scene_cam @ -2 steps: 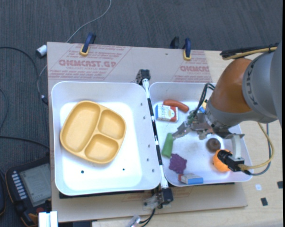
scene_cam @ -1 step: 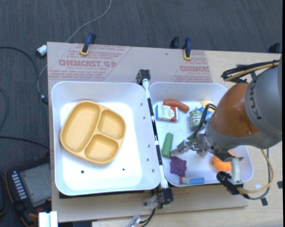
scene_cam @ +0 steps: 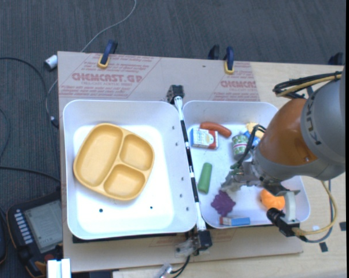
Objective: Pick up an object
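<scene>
- Two white bins sit side by side on the bench point(scene_cam: 105, 74); the left bin point(scene_cam: 163, 207) holds a yellow divided plate point(scene_cam: 113, 161)
- The hand point(scene_cam: 237, 178) hangs low in the right bin point(scene_cam: 209, 216) (how far open, I cannot tell)
- Just beside it lie purple grapes point(scene_cam: 222, 202) and a green stick point(scene_cam: 205, 177)
- An orange toy point(scene_cam: 271, 200) lies under the arm

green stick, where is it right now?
The green stick lies in the right bin, near its left wall, below the small carton and above-left of the purple grape bunch.
</scene>
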You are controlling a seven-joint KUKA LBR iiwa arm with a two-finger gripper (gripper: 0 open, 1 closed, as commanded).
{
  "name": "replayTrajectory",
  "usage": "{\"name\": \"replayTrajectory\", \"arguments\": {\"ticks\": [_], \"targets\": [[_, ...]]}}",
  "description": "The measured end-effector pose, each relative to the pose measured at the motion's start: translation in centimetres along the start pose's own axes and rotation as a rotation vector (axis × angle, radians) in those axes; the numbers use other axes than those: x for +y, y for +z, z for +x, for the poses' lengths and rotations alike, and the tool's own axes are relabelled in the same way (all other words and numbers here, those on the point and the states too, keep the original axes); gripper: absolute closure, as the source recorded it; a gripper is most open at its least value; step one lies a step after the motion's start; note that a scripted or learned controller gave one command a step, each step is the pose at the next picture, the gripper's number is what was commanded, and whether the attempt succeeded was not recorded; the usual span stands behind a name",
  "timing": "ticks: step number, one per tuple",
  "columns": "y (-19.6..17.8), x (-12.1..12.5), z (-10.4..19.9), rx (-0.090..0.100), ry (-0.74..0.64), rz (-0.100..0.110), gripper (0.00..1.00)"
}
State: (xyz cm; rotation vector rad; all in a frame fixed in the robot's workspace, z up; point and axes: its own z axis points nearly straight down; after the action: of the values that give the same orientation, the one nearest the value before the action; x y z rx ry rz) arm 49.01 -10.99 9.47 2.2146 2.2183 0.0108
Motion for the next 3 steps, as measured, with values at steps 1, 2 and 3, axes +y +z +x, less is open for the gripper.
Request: {"name": "replayTrajectory", "arguments": {"ticks": [1, 2, 3], "targets": [[0.04, -0.04, 0.01, 0.000, 0.000, 0.001, 0.00], [-0.65, 0.04, 0.08, 0.002, -0.002, 0.005, 1.00], [-0.63, 0.03, 0.09, 0.002, -0.002, 0.005, 0.00]]}}
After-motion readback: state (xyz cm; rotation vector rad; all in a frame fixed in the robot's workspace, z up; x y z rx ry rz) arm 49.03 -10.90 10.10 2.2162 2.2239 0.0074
